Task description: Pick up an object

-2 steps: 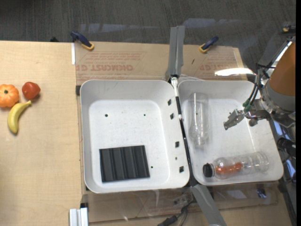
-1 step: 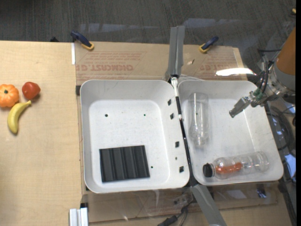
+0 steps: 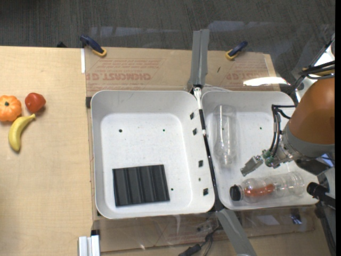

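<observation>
In the right bin (image 3: pixel 250 101) a clear plastic bottle (image 3: pixel 225 135) lies lengthwise near the left wall. A second clear bottle with a black cap and a red patch inside (image 3: pixel 266 189) lies along the front edge. My gripper (image 3: pixel 254 164) hangs low over the bin between the two bottles, just above the capped one. Nothing shows between its fingers. The arm's orange band (image 3: pixel 319 113) sits above at the right.
The left bin (image 3: pixel 144 143) holds a dark ribbed rectangular block (image 3: pixel 140 184) at its front. On the bench far left lie an orange (image 3: pixel 8 109), a red fruit (image 3: pixel 35 102) and a banana (image 3: pixel 19 132). Two clamps (image 3: pixel 93 45) (image 3: pixel 235 49) grip the cardboard behind.
</observation>
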Robot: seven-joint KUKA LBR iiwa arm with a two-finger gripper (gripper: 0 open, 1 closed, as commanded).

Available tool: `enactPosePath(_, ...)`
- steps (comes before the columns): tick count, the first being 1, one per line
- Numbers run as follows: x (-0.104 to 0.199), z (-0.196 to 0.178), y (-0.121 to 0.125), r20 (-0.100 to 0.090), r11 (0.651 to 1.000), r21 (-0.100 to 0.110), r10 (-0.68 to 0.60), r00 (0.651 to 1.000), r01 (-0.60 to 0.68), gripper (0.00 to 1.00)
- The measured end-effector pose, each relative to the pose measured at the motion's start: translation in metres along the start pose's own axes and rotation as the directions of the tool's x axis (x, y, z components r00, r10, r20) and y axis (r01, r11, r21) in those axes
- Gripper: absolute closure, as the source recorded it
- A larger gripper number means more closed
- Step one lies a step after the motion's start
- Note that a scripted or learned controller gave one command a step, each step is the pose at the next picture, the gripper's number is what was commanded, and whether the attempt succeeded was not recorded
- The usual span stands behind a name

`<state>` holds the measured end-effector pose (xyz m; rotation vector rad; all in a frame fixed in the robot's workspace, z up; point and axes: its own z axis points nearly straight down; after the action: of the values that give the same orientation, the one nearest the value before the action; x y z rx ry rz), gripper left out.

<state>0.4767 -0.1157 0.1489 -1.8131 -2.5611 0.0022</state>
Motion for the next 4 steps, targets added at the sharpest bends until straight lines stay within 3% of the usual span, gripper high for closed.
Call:
enactPosePath(1,-0.021,0.050,0.001,0.000,0.953,0.000,0.303,0.953,-0.303,0.00)
enactPosePath(2,-0.067,0.057,-0.023,0.002,0.998,-0.003,-0.067,0.998,0.067,0.00)
enactPosePath(3,-0.097,0.007,-0.033,0.004,1.000,-0.004,0.000,1.000,0.000,0.00)
enactPosePath(4,-0.098,-0.002,-0.032,0.005,1.000,-0.006,0.002,1.000,-0.002,1.00)
